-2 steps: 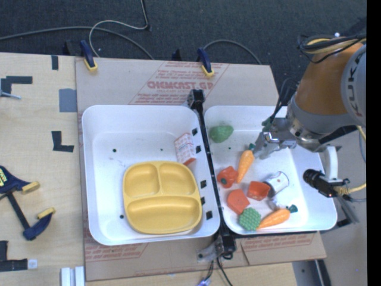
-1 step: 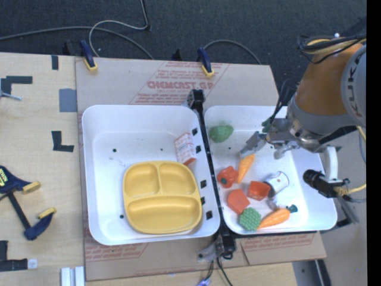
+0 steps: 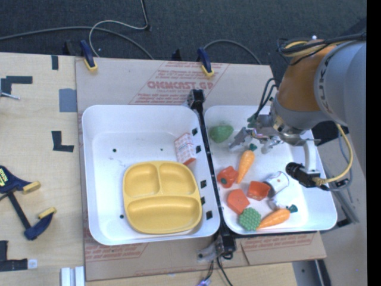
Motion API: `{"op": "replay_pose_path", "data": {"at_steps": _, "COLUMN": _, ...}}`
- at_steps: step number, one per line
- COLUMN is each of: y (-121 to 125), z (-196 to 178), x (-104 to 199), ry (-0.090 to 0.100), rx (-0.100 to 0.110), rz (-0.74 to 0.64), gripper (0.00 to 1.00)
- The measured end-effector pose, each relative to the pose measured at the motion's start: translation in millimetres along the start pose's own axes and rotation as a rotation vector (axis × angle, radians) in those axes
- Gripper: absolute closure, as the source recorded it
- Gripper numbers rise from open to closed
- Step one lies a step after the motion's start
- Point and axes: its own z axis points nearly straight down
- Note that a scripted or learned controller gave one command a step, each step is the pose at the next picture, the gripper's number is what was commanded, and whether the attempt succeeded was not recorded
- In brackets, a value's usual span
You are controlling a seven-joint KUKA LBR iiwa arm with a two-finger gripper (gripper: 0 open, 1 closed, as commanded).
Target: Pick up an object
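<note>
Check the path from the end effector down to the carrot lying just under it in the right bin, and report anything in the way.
Nothing visible stands in the way. The end effector is directly above the top end of the carrot in the right bin. The green ball lies off to the left, and the red block sits beside the carrot's lower end, not over it.
</note>
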Motion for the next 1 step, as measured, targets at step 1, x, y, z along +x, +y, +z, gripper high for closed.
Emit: {"op": "replay_pose_path", "data": {"at_steps": 1, "y": 17.9, "z": 79.9, "x": -23.8, "ry": -0.001, "rx": -0.006, "rz": 0.0, "gripper": 0.0}}
